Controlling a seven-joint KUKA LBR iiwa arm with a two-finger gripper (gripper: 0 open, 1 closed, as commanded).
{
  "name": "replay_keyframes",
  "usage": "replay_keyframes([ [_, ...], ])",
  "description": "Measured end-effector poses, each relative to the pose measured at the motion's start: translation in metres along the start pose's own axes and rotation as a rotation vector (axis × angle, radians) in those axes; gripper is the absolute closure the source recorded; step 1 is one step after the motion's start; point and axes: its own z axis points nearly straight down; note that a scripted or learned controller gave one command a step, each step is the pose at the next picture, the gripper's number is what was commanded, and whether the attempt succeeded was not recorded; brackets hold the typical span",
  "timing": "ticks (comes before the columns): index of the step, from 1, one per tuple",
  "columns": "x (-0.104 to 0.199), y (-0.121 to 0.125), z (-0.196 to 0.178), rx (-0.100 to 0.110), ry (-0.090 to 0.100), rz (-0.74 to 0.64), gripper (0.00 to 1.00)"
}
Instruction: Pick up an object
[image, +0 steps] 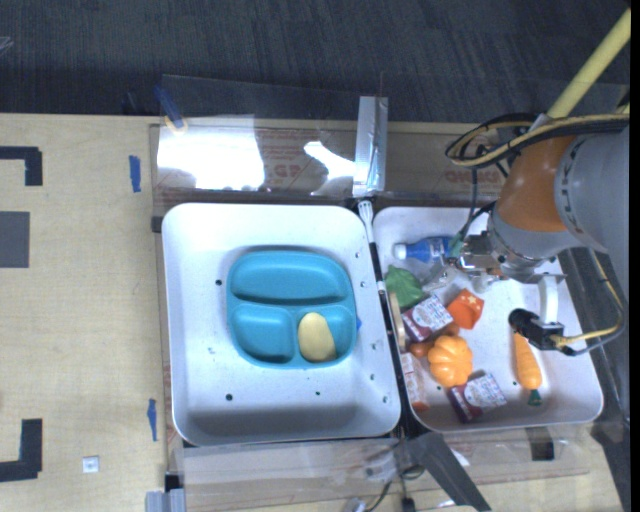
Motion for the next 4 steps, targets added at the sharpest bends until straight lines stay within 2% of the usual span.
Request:
replay_keyframes([
  [1, 0.009, -0.028, -0.001, 0.0, -0.002, -0.045, 0.0],
  [2, 0.008, -0.028, -0.008, 0.003, -0.003, -0.042, 1.0],
  [3, 0.069, -0.019, -0.125, 0.003, 0.0, -0.03, 1.0],
  [4, 0.061, -0.032, -0.116, 0.016, 0.002, -0.21, 1.0],
])
